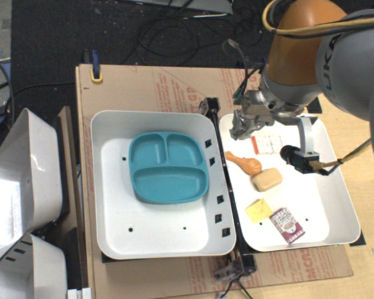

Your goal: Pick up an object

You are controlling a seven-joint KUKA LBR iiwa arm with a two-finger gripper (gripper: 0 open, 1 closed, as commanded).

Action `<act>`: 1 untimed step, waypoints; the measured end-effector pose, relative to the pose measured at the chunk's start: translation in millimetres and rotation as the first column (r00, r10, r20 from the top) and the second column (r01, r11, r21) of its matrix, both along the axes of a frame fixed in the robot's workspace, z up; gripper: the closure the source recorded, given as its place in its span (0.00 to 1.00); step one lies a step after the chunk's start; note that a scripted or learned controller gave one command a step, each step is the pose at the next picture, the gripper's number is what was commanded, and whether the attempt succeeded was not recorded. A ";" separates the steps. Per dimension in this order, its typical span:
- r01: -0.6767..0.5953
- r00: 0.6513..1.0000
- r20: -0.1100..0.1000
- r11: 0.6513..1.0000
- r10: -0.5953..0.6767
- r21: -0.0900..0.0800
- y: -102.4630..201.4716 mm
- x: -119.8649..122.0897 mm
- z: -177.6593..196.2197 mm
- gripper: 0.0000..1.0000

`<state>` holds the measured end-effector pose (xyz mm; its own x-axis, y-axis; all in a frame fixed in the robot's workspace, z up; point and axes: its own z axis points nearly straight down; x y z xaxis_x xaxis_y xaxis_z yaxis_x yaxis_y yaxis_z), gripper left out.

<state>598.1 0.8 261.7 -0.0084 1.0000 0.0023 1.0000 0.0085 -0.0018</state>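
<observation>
Camera view: claw (pixel 242 129) above orange toy (pixel 245 162).

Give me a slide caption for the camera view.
End effector hovers over the right bin near the orange drumstick toy; teal divided tray sits in the left bin.

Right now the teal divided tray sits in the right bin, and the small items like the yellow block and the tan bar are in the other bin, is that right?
Not quite. The camera view shows the teal divided tray in the left bin. The yellow block and tan bar lie in the other bin, the right one.
</observation>
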 end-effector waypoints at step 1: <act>0.000 1.000 0.000 1.000 0.000 -0.001 52.3 -15.1 -2.2 1.00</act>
